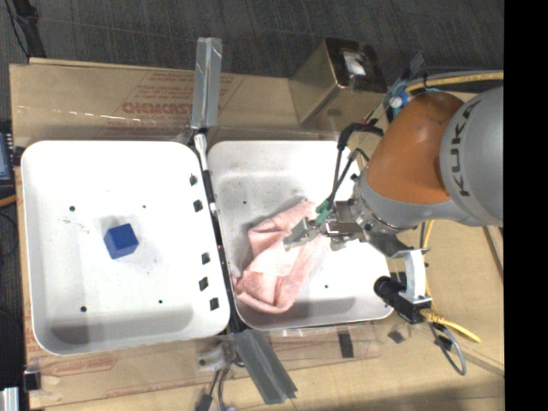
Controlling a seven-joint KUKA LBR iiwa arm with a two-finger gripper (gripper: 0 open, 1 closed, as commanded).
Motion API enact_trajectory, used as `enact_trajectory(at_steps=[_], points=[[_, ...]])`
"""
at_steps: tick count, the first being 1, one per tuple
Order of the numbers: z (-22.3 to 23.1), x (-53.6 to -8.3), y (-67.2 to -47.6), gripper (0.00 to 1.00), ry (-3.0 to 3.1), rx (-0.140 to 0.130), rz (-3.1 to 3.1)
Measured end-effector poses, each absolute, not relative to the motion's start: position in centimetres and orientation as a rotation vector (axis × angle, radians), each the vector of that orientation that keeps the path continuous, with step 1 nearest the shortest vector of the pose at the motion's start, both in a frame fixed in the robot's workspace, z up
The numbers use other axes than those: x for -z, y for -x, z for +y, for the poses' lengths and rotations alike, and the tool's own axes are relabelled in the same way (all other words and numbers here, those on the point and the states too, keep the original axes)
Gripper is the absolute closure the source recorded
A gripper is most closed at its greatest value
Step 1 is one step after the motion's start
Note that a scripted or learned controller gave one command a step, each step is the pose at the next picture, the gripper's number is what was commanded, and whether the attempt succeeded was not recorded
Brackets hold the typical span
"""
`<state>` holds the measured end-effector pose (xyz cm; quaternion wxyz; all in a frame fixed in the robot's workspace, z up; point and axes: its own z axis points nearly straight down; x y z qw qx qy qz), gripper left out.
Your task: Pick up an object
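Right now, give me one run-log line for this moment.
arm: over right bin | gripper: at pink cloth, grasp unclear | blue cube: left bin, untouched | pick: not confirmed

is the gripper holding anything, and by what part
Cannot be told. The gripper sits low over the pink cloth at its upper right part, but no cloth shows between the fingers.

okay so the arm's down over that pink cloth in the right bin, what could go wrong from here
The gripper sits at the upper edge of the pink cloth, so it may pinch only a thin fold that slips free on lifting. The cloth lies against the divider between the bins, so a lift could drag it over that wall. The blue cube in the left bin looks out of harm's way.
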<state>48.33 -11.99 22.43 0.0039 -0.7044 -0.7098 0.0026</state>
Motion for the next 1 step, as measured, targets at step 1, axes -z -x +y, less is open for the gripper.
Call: enact_trajectory(at_steps=[1], points=[[-11.52,-9.04,-55.83,0.00,2.121,-0.004,-2.314]])
